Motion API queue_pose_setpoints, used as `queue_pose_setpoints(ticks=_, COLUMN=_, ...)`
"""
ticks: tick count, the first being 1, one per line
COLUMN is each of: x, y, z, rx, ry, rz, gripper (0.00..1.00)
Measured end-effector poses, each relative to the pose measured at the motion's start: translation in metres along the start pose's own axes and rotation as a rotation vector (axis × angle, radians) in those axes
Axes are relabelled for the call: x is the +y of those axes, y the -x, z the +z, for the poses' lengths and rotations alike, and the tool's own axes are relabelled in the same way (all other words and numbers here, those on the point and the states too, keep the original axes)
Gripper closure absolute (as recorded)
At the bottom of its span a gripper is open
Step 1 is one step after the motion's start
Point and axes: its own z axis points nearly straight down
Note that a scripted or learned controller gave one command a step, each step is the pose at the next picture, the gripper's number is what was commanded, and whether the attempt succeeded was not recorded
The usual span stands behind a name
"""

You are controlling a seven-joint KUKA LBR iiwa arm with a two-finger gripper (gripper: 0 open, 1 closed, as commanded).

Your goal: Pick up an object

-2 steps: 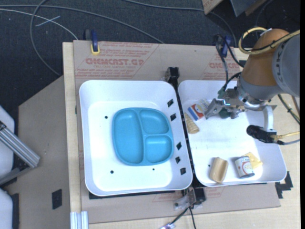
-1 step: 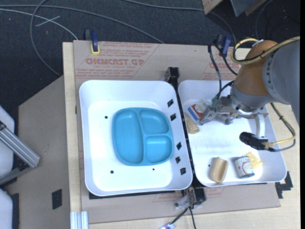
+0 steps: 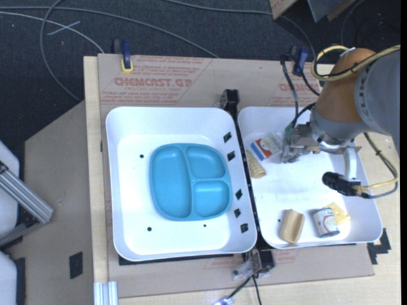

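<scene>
The right bin (image 3: 356, 234) holds several small objects. A red, white and blue packet (image 3: 260, 149) lies near its left wall, with a tan cone-shaped piece (image 3: 256, 168) just below it. A tan cylinder (image 3: 292, 225) and a small yellow-and-grey package (image 3: 328, 221) rest near the front rim. My gripper (image 3: 290, 150) reaches down into the back left part of this bin, just right of the packet. Its tip is blurred against the white floor and partly covered by the wrist.
The left bin (image 3: 127, 170) holds a blue divided plate (image 3: 190, 181). A black divider with clips (image 3: 236, 170) runs between the bins. The arm's grey and orange body (image 3: 346, 100) hangs over the right bin's back right. Cables (image 3: 356, 186) trail across its right side.
</scene>
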Motion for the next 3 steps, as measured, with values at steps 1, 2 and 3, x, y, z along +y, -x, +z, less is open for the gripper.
queue_pose_setpoints(ticks=1, x=-0.004, y=-0.002, z=-0.063, rx=-0.002, ry=0.007, rz=-0.001, gripper=1.0)
queue_pose_setpoints(ticks=2, x=0.0, y=-0.009, z=-0.125, rx=-0.002, ry=0.008, rz=-0.002, gripper=1.0)
queue_pose_setpoints(ticks=3, x=0.002, y=-0.009, z=-0.164, rx=-0.002, ry=0.006, rz=-0.001, gripper=1.0)
